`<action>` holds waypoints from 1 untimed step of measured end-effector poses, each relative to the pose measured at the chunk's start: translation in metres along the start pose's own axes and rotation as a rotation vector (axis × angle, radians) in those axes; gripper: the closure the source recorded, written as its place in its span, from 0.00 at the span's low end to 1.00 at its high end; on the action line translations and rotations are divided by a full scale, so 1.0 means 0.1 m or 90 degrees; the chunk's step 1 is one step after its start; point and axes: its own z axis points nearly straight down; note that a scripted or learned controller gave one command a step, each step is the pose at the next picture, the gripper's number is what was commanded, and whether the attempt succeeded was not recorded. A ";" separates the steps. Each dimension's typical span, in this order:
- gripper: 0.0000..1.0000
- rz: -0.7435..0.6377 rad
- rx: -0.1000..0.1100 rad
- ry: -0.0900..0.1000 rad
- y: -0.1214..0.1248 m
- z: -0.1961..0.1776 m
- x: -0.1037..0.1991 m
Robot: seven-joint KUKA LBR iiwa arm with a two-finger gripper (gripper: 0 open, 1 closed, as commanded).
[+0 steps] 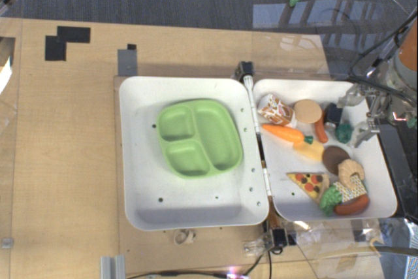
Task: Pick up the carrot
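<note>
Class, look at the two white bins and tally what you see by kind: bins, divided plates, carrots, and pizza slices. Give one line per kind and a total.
White bins: 2 (left bin, right bin)
Green divided plate: 1
Carrot: 1
Pizza slice: 1
Total: 5

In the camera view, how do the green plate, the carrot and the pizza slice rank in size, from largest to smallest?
1. Green plate, by far the largest.
2. Carrot.
3. Pizza slice.
The carrot and pizza slice look nearly alike, so their order is unsure.
</note>
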 end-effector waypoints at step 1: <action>0.00 0.006 -0.003 0.005 0.41 1.00 0.22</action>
